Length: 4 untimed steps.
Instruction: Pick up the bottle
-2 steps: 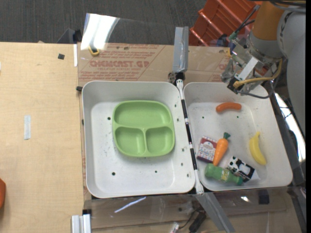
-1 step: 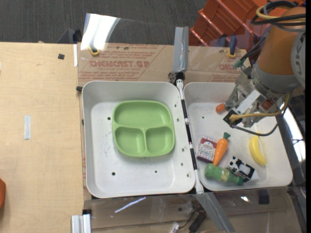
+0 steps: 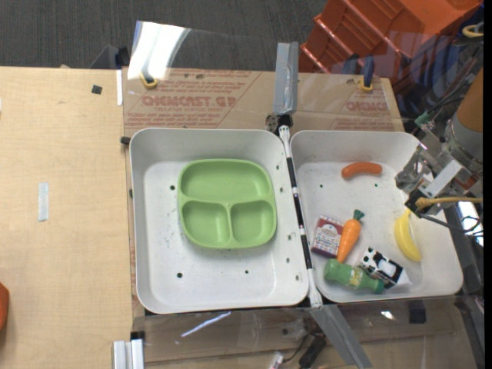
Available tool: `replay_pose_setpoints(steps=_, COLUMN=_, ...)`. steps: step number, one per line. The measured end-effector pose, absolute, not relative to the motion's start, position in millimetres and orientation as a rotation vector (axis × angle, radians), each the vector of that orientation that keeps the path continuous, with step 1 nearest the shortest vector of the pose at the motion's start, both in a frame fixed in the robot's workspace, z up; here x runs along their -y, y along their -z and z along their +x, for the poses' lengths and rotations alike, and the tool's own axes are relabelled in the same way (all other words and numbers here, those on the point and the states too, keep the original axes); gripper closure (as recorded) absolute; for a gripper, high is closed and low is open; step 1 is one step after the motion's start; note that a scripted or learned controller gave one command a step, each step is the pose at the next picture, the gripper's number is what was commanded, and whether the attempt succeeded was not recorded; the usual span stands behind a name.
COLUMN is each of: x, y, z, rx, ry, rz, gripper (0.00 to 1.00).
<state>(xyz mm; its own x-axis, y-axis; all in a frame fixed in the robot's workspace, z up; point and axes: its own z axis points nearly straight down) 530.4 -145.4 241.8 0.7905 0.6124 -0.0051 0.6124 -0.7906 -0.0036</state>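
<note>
The green bottle (image 3: 354,276) lies on its side at five o'clock in the right bin (image 3: 323,146), touching the carrot (image 3: 350,234). It looks light, hard and slippery; grab its middle. The gripper (image 3: 411,184) hangs at three o'clock, grip unclear.

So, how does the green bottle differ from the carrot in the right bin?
The green bottle is green and lies flat near the bin's front wall; the carrot is orange with a green top and lies farther back. The bottle points left to right, the carrot runs steeply front to back. Both are toy-sized and rest in the right bin, close together.
</note>
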Motion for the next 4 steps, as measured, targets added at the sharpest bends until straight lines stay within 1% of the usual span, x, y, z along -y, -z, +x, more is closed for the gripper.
replay_pose_setpoints(steps=1, x=111, y=-272, z=636.2, rx=0.729, ry=-0.009, rz=-3.056, gripper=1.00)
replay_pose_setpoints(steps=2, x=3, y=-293, z=574.4, rx=0.683, ry=-0.009, rz=-3.066, gripper=1.00)
replay_pose_setpoints(steps=3, x=-37, y=-244, z=641.3, rx=0.452, ry=-0.006, rz=-3.110, gripper=1.00)
replay_pose_setpoints(steps=4, x=-74, y=-253, z=542.6, rx=0.418, ry=-0.007, rz=-3.116, gripper=1.00)
